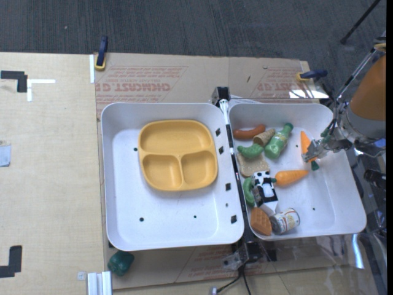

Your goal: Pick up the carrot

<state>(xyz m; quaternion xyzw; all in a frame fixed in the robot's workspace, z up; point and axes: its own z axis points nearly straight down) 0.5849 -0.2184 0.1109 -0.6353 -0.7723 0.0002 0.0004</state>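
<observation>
A long orange carrot [292, 177] lies flat in the right bin [331, 211], near its middle, pointing right. A second, smaller orange carrot-like piece [305, 144] with a green end [314, 165] sits tilted near the bin's right wall. My gripper [317, 147] is low over the bin's right side, right against this smaller piece and above and to the right of the long carrot. The grey wrist and orange band [371, 94] reach in from the right.
The right bin also holds a sausage [249, 131], a green bottle [278, 141], a green pepper [250, 150], bread [253, 165], a black-and-white toy [265, 186], a can [284, 220] and a brown item [260, 222]. A yellow divided plate [178, 154] lies in the left bin [123, 214].
</observation>
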